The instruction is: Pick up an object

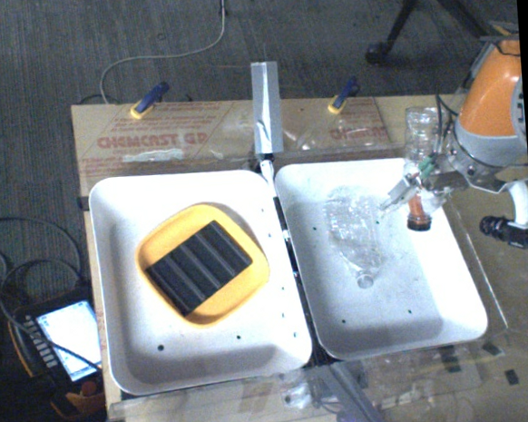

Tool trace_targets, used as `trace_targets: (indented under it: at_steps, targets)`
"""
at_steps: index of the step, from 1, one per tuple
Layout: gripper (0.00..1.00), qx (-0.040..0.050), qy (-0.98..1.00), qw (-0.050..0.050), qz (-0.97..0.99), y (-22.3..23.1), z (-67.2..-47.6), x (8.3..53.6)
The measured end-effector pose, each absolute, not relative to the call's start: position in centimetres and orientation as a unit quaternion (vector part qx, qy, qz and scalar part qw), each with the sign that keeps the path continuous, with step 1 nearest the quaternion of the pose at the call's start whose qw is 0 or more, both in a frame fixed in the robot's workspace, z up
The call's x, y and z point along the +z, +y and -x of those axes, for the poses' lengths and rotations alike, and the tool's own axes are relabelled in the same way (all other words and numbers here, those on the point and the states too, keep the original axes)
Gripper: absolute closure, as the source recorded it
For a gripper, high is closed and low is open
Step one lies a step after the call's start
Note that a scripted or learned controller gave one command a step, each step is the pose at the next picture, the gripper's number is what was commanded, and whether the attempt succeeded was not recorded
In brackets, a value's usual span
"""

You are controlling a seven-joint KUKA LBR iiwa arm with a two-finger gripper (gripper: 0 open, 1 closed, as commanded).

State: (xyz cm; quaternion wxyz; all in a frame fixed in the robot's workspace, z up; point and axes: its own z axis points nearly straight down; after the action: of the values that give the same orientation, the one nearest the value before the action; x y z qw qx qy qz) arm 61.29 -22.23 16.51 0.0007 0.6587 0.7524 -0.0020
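Beside gripper [415, 204], perhaps crumpled clear bottle [355, 233]

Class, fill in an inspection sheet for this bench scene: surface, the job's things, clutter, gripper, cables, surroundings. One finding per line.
Surface: two white bins side by side on a bench, left bin and right bin, over a brown board with red lettering.
Job's things: yellow tray with a black ribbed insert in the left bin; crumpled clear plastic bottle in the right bin.
Clutter: two blue-and-yellow clamps at the board's far edge.
Gripper: gripper over the right bin's far right corner; finger state cannot be told.
Cables: thin cable looping on the floor behind the bench.
Surroundings: dark carpet, a chair base, a lit handheld screen at left.
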Motion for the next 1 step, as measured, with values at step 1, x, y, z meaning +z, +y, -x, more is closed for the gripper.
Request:
trace_targets:
  at_steps: [1]
  targets:
    - [0.0,-0.0015,0.801,0.001,-0.599,-22.19,-63.74,17.89]
